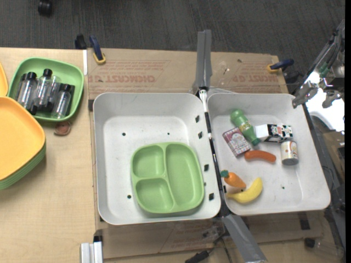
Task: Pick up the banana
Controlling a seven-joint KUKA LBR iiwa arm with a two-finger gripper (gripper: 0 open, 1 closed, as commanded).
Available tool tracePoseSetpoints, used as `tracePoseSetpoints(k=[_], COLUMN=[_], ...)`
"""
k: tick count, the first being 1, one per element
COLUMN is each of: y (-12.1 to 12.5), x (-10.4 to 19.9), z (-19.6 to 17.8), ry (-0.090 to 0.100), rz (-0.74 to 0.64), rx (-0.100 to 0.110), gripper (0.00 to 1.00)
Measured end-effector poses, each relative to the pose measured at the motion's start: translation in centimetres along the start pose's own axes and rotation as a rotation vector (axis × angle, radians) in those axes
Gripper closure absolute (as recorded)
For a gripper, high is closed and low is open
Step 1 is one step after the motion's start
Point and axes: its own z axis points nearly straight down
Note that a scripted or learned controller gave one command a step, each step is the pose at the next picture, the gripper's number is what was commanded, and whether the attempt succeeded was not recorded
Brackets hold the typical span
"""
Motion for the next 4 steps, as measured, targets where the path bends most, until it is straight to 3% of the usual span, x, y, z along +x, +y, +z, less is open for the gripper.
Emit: tracePoseSetpoints(k=[1,2,3,4], y=[0.0,-0.4,-7.2,-12.5], x=[0.0,0.1,1.2,0.0], z=[-0.8,15.5,17.8,18.7], ry=[-0.001,-0.007,0.017,0.002], rz=[-0.003,0.071,0.269,0.355], rx=[0.001,-0.028,-0.019,0.000], gripper=[1.00,1.00,1.00,1.00])
